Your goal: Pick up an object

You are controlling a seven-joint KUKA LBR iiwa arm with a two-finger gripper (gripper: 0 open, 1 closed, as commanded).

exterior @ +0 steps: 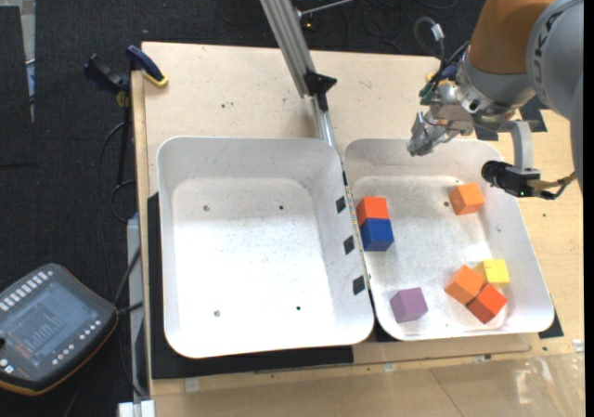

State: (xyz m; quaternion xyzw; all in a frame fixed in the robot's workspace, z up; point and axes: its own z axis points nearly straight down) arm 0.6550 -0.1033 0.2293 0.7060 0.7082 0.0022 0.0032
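Note:
The right bin (520, 248) holds several small blocks. An orange-red block (373, 209) sits on top of or just behind a blue block (377, 234) near the bin's left wall. An orange block (466, 198) lies at the upper right. A purple block (408, 304) rests near the front. Two orange blocks (475, 291) and a yellow block (496, 270) cluster at the front right. My gripper (423, 144) hangs over the bin's far rim, above and left of the upper orange block, with nothing seen between its fingers.
The left bin (186, 220) stands beside the right one. A slanted metal pole (288, 34) crosses the bench's back and ends near the bins' shared edge. A blue-and-yellow clamp (144, 67) sits at the bench's far left corner. A teach pendant (46, 327) lies at the lower left.

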